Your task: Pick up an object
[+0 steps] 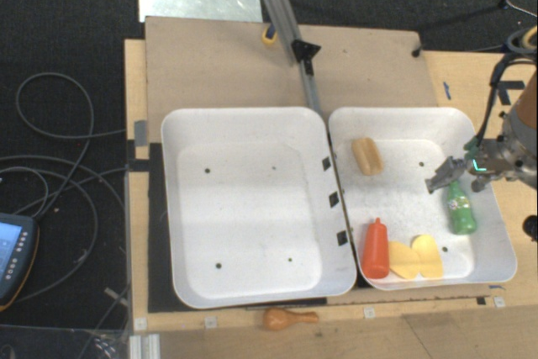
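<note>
No writing can be made out on anything from here; the right bin [420,124] holds a tan bread roll [366,155], a red bottle [376,249] touching two yellow pieces [417,257], and a green bottle [461,211] near its right wall; the left bin [244,124] sits just beside it; the gripper [450,175] hangs just above the green bottle's top, and how it is set cannot be told; an orange-brown object [288,318] lies on the bench [361,67] in front of the bins.

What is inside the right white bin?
The right bin holds a tan bread roll, a red bottle, two yellow pieces and a green bottle, partly covered by the claw.
</note>
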`<state>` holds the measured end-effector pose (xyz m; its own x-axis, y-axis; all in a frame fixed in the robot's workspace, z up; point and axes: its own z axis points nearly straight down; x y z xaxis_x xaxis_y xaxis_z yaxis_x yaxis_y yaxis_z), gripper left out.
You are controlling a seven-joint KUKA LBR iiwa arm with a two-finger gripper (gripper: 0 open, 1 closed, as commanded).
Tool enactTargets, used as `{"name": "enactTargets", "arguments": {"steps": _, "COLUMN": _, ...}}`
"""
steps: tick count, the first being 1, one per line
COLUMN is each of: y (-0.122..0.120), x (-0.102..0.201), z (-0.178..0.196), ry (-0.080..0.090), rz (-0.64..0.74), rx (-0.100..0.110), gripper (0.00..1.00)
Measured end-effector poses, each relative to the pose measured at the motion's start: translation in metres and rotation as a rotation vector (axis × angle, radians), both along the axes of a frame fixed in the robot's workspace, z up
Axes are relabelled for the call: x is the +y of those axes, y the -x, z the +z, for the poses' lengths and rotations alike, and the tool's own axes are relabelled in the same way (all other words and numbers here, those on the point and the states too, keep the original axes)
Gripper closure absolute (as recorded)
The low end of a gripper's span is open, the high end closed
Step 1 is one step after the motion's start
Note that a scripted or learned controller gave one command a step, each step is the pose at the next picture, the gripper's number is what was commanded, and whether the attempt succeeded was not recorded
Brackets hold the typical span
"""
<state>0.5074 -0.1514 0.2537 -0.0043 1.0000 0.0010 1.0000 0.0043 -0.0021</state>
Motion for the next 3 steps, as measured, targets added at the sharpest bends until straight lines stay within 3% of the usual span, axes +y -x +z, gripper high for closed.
{"name": "enactTargets", "arguments": {"steps": 1, "y": -0.001, "x": 0.000, "z": 0.002, "ry": 0.001, "rz": -0.001, "rx": -0.004, "gripper": 0.00}}
{"name": "enactTargets", "arguments": {"steps": 3, "y": 0.000, "x": 0.009, "z": -0.113, "ry": 0.000, "rz": -0.004, "rx": 0.003, "gripper": 0.00}}
